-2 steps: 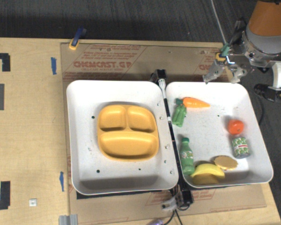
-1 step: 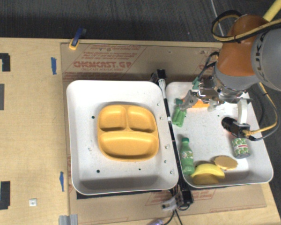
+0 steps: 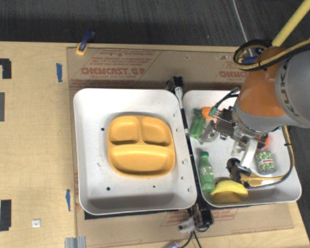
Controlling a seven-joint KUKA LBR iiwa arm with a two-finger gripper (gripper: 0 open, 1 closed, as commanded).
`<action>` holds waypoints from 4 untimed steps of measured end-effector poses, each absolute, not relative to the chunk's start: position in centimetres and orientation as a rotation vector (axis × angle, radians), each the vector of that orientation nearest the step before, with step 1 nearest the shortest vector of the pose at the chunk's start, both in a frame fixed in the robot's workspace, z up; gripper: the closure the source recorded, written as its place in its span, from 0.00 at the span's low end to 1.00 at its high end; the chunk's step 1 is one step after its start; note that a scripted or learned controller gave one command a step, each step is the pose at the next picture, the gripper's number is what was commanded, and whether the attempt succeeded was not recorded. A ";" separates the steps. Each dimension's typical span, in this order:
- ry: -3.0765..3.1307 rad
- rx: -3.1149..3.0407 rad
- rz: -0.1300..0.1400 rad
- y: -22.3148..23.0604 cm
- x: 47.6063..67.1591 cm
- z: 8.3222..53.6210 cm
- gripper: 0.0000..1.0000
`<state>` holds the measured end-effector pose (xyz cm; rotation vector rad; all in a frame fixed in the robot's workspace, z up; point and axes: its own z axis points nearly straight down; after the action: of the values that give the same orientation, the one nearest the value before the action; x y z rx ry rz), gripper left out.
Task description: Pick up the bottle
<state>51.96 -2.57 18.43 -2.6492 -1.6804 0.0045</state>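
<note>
1. Arm (image 3: 279,99): nearest the camera, grey with an orange band, reaching in from the right and hanging over the right bin.
2. Worktop (image 3: 31,138): tan surface carrying two shallow white bins side by side.
3. Left bin (image 3: 88,138): holds a yellow divided tray (image 3: 141,144) at its centre.
4. Right bin (image 3: 292,185): holds the bottle, a yellow banana-like object (image 3: 228,189) at its near edge, a second green item (image 3: 198,124) near the far left corner, and a small can (image 3: 265,161) to the right.
5. End effector (image 3: 237,149): low over the middle of the right bin, just right of the bottle; its opening cannot be told, and nothing shows held in it.
6. Bottle (image 3: 205,171): green, lying flat by the right bin's left wall, near the yellow object. Its long axis runs roughly near-to-far, slightly tilted; the cap seems to point to the far side, the wider base toward the near edge.
7. Progress, as judged: the bottle rests in the bin, not lifted. Closing on it and raising it remain.
</note>
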 end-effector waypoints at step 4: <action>-1.693 -2.647 0.000 1.1 48.0 24.2 1.00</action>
<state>47.95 1.05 24.20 -2.6470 -1.6926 0.0004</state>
